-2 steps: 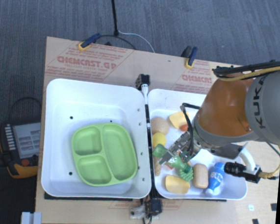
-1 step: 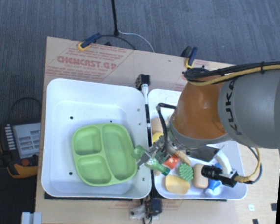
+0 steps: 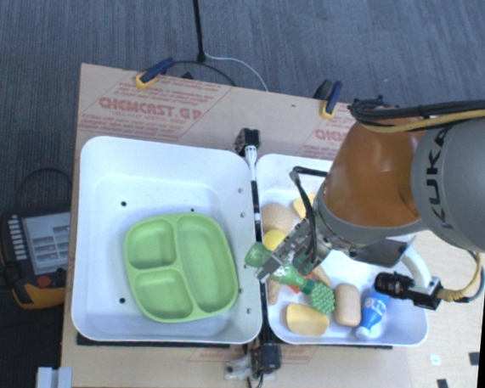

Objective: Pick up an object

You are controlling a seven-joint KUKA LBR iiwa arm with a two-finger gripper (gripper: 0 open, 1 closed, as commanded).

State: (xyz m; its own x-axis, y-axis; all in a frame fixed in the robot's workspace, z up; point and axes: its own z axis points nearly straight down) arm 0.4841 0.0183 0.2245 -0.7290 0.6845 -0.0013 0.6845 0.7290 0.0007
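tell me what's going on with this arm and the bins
The arm reaches into the right bin, its gripper low over a pile of toy food near the bin's left side. The left bin has a green divided plate. I can't tell whether anything has been picked up yet.

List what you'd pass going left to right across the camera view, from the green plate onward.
Green divided plate in the left bin → pincer → yellow food piece → blue-and-white item in the right bin.
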